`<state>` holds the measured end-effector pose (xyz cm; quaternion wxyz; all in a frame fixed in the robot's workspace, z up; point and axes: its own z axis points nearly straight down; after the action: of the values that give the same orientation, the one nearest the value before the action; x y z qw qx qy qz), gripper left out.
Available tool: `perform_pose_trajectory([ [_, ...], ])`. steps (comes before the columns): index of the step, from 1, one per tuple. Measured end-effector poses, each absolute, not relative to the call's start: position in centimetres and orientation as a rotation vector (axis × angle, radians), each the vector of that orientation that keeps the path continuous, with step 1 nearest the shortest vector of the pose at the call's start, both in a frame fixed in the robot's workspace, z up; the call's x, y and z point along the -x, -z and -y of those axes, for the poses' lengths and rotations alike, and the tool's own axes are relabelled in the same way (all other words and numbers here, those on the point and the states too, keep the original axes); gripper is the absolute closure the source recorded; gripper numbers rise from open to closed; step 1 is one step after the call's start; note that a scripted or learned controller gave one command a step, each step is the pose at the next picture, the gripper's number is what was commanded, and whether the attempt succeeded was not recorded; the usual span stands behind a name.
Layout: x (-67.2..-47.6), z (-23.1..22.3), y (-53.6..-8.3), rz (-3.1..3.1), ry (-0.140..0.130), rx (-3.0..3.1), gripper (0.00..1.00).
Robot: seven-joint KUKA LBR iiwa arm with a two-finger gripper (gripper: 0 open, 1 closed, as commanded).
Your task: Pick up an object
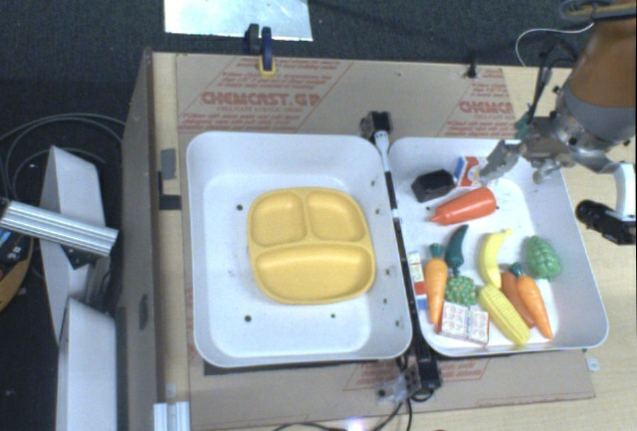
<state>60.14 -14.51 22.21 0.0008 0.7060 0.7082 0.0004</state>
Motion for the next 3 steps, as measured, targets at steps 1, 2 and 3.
perform_pose_trajectory([
  [1,-63.3,10.2,-9.6,-2.222,-0.002,-2.217,0.0],
  [2,-67.0,12.4,-12.0,-2.224,-0.004,-2.214,0.0],
  [3,-66.6,9.1,-8.6,-2.221,0.021,-2.228,0.0],
])
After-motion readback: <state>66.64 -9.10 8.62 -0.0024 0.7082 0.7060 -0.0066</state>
